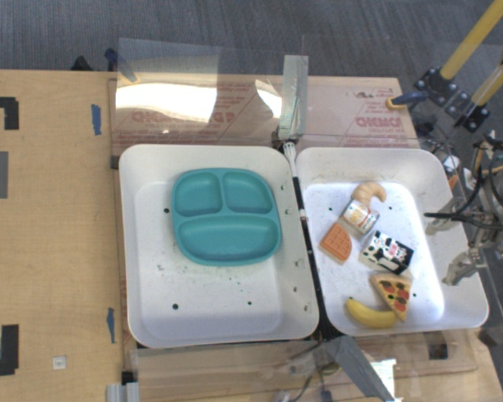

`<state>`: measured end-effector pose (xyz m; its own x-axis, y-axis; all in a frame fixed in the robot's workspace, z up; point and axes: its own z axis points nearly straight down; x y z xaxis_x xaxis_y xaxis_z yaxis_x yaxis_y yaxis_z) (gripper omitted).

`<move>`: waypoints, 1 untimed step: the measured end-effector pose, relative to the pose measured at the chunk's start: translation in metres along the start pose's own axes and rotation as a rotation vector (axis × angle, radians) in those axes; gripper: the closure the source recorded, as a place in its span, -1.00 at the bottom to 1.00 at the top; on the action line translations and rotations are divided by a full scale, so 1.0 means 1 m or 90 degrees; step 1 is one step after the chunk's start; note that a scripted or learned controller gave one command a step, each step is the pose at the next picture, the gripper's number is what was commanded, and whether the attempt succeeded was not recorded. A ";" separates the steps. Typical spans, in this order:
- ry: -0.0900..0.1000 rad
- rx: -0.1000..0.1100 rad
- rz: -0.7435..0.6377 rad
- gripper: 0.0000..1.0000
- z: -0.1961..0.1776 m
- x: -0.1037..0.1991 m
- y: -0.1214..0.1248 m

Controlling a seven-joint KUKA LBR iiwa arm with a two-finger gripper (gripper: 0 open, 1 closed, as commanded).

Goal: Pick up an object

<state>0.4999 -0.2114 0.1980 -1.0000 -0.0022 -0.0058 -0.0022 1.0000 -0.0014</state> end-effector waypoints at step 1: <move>-0.019 0.010 -0.217 -1.00 0.079 -0.009 0.053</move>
<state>0.5095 -0.1589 0.1190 -0.9412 -0.3363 -0.0324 -0.3357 0.9417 -0.0235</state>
